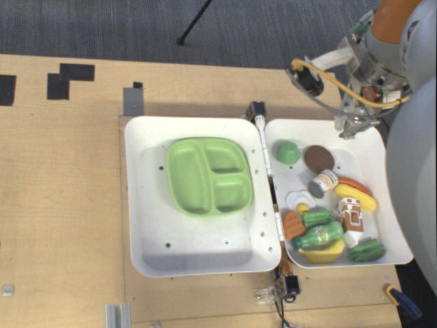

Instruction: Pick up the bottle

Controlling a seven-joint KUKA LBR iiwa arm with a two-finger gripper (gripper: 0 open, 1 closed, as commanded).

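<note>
The bottle is green with a pale label. It lies on its side near the front of the right bin, resting on a yellow banana. My gripper hangs over the back right corner of that bin, well away from the bottle and above the toys. Nothing shows beneath it but the bin's rim.
Packed around the bottle are a white and brown carton, a green cucumber, a waffle piece, a can, a brown disc and a green ball. The left bin holds a green divided plate.
</note>
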